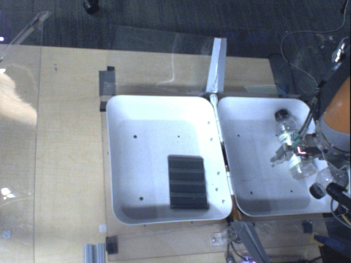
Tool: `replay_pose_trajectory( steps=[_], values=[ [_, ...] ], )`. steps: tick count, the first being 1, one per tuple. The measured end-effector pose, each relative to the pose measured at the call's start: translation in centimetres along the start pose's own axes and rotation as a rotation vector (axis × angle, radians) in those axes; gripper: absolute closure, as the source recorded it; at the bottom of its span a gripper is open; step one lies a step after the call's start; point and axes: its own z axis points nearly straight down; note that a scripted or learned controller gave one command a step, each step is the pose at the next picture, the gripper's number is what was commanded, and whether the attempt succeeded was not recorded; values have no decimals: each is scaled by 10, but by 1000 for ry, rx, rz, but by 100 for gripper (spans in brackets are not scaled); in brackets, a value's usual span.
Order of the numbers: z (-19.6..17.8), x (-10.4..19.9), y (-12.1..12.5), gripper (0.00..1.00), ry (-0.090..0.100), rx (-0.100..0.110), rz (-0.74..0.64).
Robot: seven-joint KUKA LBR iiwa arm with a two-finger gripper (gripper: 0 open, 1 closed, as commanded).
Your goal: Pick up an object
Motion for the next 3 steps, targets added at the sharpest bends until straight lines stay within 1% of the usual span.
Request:
replay_pose_trajectory(
  steps=[1, 2, 3],
  values=[
    [93, 54, 10, 0, 0, -1, -86],
    [102, 69, 74, 0, 0, -8, -32],
    [7, 81, 103, 0, 0, -3, 147]
  ],
)
